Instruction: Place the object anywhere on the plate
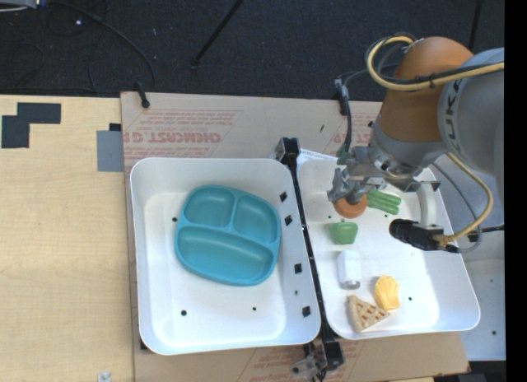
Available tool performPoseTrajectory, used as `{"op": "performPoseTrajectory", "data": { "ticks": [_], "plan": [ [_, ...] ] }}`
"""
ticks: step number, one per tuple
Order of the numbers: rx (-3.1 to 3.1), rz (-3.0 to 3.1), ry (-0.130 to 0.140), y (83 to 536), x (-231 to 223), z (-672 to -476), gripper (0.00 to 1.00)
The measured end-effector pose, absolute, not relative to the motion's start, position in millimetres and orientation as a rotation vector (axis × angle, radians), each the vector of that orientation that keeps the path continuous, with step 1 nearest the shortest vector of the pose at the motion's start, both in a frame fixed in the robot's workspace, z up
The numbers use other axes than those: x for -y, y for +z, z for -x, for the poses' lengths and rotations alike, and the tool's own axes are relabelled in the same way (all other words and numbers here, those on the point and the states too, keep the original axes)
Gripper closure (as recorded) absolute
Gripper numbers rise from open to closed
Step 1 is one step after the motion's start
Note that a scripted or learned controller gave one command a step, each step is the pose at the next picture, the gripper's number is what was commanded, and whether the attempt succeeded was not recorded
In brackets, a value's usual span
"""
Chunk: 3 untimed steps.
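Single fixed camera above the bench (66, 232), slanted down over both white bins (156, 306).

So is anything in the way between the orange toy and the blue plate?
The orange toy sits at the gripper in the right bin. Between it and the blue plate run the two bins' raised rims with black clips; nothing else.

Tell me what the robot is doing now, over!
Gripper low in right bin, on an orange toy; grip unclear. Blue plate in left bin, nothing on it. Bin walls between them.
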<state>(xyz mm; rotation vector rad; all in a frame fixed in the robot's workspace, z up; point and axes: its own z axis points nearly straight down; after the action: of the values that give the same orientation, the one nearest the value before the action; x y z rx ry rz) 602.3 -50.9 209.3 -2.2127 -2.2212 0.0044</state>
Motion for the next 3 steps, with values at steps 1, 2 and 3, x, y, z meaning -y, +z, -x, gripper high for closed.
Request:
{"op": "performPoseTrajectory", "data": {
  "ticks": [1, 2, 3],
  "plan": [
    [2.223, 2.212, 0.004, 221.7, 0.0, -573.3, 1.00],
    [2.224, 2.210, 0.004, 228.2, -54.5, -543.5, 1.00],
    [2.223, 2.212, 0.007, 235.9, -94.7, -511.8, 1.00]
  ]
}}
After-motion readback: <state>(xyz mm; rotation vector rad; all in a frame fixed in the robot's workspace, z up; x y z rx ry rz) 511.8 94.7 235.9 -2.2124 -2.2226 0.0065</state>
